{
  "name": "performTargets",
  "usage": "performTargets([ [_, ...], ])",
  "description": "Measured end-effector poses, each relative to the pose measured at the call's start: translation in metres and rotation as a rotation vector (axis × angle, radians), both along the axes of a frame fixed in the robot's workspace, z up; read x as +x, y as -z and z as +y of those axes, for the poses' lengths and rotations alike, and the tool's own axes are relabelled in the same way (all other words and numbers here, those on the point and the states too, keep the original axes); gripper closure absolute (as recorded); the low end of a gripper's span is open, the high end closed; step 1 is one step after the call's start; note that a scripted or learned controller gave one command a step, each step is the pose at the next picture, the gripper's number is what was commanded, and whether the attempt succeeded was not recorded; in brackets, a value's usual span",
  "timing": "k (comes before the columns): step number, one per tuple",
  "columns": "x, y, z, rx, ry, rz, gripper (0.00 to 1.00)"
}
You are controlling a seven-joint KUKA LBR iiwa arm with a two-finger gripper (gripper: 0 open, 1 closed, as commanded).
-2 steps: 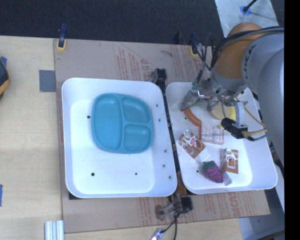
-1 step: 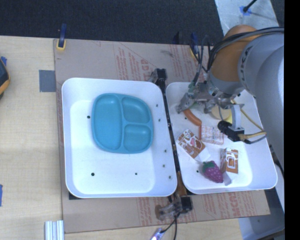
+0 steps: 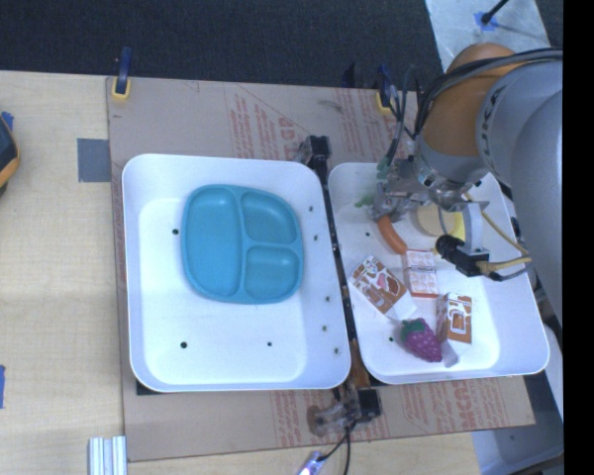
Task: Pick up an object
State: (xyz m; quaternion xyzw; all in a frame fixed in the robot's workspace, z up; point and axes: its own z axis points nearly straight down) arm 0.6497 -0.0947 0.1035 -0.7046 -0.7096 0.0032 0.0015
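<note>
- Rig: 1 KUKA arm [image 3: 520, 117] reaches in from the right, wrist w/ orange band over the far end of the right bin [image 3: 515, 349].
- Gripper [image 3: 391, 198] sits low at the far-left corner of the right bin, amid cables and dark hardware; jaw state can't be told from this view, too cluttered and small.
- No item is visibly held.
- Task thing, best guess: the carrot [image 3: 391, 234], an orange stick lying just beside the gripper on its near side, maybe touching the tip; contact can't be confirmed.
- Carrot's long axis runs at a slant, from far-left to near-right across the bin floor. So a grasp looks to need the jaws closing across that slant, not along it.
- Key relation: carrot lies toward the viewer from the gripper and barely to the right; a short shift that way plus descent is prob. what the next move calls for.
- Other candidates in the right bin, further toward the near side: brown-white packet [image 3: 378, 285], small carton [image 3: 422, 273], orange box [image 3: 456, 318], purple grapes [image 3: 422, 340]. All are well apart from the gripper vs. the carrot.
- Left bin [image 3: 153, 359] holds 1 blue divided plate [image 3: 242, 242], 3 compartments, nothing in them.
- Risk, as a judgement: carrot is thin and round, could roll or slip out if pinched off-centre; the bin wall nearby crowds the approach.
</note>
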Motion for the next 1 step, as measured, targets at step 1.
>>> performTargets([
  [1, -0.0479, -0.0891, 0.0516, 0.002, 0.001, -0.004, 1.0],
])
